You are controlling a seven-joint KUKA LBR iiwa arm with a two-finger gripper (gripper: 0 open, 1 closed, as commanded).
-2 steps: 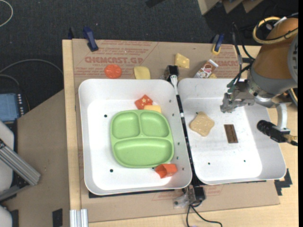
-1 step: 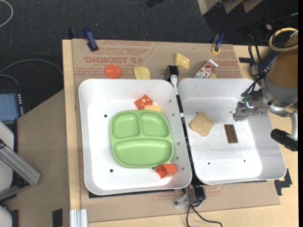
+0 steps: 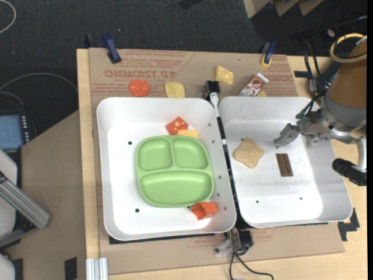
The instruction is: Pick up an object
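Note:
In the right bin lie a tan bread-shaped piece and a small brown bar. My gripper hangs over the right bin's upper right part, just above and right of the brown bar and apart from the tan piece. I see nothing held in it. The left bin holds a green divided plate, a red block with a pale yellow piece at the plate's top edge, and an orange-red block at its lower right.
Behind the bins on the cardboard sit an orange disc, a yellow piece, a yellow wedge and a small carton. The arm's grey body covers the right bin's far right. Blue clamps hold the board's back edge.

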